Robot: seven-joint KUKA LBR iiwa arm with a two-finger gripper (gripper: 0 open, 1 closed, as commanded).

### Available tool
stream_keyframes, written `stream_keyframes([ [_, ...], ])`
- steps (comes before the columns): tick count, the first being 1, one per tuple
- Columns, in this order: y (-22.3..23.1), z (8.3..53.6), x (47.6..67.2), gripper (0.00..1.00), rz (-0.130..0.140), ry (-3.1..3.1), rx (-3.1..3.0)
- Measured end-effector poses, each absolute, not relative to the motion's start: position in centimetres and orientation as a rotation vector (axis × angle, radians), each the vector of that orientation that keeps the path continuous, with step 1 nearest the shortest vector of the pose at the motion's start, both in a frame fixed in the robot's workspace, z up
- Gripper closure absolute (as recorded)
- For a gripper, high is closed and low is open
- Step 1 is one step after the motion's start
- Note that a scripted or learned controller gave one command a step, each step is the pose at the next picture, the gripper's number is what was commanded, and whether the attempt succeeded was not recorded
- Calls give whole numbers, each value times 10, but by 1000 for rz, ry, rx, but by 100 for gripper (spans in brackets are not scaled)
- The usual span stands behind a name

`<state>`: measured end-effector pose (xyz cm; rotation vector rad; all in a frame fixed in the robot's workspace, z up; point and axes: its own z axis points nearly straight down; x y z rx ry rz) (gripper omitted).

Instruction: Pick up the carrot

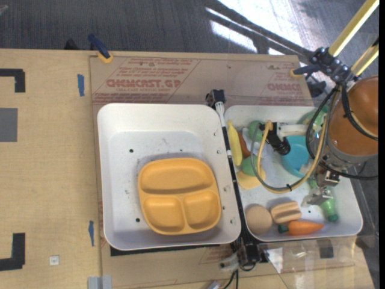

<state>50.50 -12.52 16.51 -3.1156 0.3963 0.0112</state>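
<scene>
The pick is not yet made. The carrot (305, 227) lies flat on the floor of the right bin (355, 221), close to that bin's near wall, with nothing around it. The jaws (318, 192) hang above and slightly to the right of it, over the same corner of the bin, and the metal parts at the tip are too small and cluttered to read, so I cannot tell whether they are spread or pressed together. Nothing shows between them. What is left, as I judge it, is the whole grasp: a descent onto the carrot, a closing, and a lift.

The carrot is a small orange toy, tapered, lying roughly left to right with its thicker end toward the left. Just beside that end sits a tan bread-like piece (285, 211), nearly touching it, and a beige egg (259, 218) lies farther left. A green piece (328, 208) stands just above the carrot's thin end. The left bin (114, 161) holds 1 yellow divided tray (178, 194), well apart from the work.
</scene>
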Motion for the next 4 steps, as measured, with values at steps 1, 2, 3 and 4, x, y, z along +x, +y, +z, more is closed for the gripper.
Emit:
stream_keyframes([
  [1, -108, 97, 552, 0, -5, 577, -3084],
  [2, -75, 188, 491, 0, -8, 545, -3091],
  [3, -98, 94, 497, 0, -15, 835, -3026],
  [4, -94, 104, 499, 100, -19, 831, -3021],
])
